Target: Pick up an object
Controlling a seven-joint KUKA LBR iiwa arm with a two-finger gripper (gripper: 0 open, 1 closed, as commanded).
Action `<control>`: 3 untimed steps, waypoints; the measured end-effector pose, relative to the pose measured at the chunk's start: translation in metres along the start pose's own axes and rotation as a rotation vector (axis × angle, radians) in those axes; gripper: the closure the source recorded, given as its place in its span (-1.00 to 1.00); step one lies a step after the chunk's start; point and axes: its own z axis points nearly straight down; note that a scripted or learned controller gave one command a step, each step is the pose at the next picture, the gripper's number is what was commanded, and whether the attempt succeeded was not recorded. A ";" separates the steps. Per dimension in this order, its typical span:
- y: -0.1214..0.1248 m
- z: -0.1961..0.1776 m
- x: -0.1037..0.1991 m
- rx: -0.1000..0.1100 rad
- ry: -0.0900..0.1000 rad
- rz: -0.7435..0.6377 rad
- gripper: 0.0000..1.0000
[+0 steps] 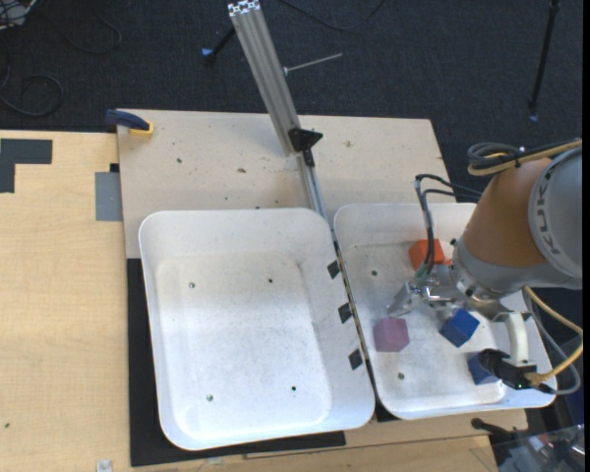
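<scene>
In the right bin, my gripper hangs low over the floor at the end of the grey and orange arm. A purple cube lies just below and left of it. To its lower right lies a blue cube, close beside it. An orange block sits just behind it, partly hidden by a black cable. Another blue piece rests near the bin's front right corner. Nothing shows held in the gripper.
The left bin adjoins the right one along a divider with black clips. A slanted aluminium rail rises behind the bins. Cables and a white hose trail off the arm on the right.
</scene>
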 end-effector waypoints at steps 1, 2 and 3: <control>0.001 0.018 0.000 -0.006 -0.001 0.001 -1.00; 0.000 0.009 -0.001 -0.005 0.000 0.008 1.00; 0.005 -0.052 0.003 -0.012 -0.003 -0.005 1.00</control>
